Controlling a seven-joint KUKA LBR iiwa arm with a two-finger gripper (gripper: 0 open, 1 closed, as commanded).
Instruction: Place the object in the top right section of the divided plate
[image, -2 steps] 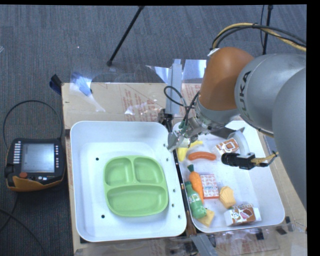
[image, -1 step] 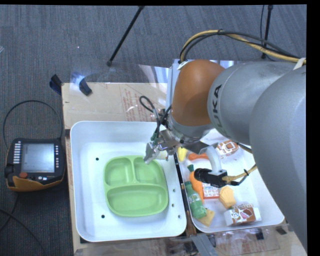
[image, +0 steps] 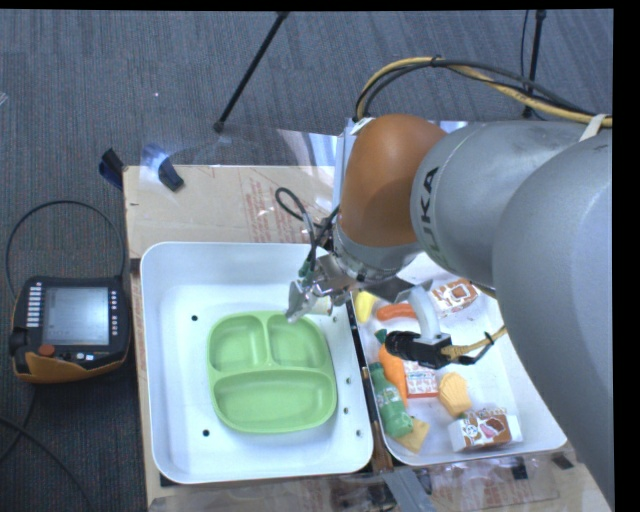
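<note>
The green divided plate (image: 270, 385) was seen lying flat in the left white bin (image: 175, 440), roughly at its middle, with two small sections along its far side and one wide section along its near side. The pincer (image: 301, 304) was positioned over the far edge of the plate's top right section (image: 300, 347), at or just above the rim; whether it was apart or together could not be told, and no object could be made out in it. The grey arm (image: 520, 210) was stretched in from the right across the right white bin (image: 540, 415). In that bin a crowd of toy foods was laid close together: a green bottle (image: 392, 405), an orange carrot-like piece (image: 393, 368), a yellow-orange piece (image: 453, 392), a red and white packet (image: 421, 382) and two white packets with brown print (image: 456, 293) (image: 485, 428). Both bins were carried side by side on the tabletop (image: 220, 200).
</note>
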